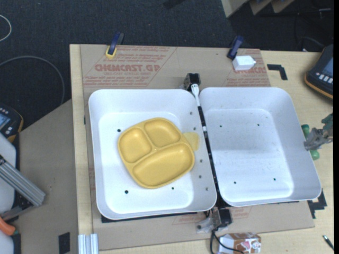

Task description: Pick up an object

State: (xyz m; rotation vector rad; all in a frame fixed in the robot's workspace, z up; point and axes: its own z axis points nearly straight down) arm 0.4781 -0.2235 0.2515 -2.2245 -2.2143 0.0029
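A yellow item [192, 139] lay mostly hidden under the plate [155, 152]; the tool [318, 137] was blurred, cut by the right edge

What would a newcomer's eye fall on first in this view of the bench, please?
The yellow plastic plate with three compartments stands out, lying in the left shallow white bin, slightly tilted toward the divider. Beside it is the right shallow white bin, and a small white block sits on the cardboard sheet behind it.

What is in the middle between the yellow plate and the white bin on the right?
In the camera view, the left bin's right wall and a thin black strip separate the yellow plate from the right bin.
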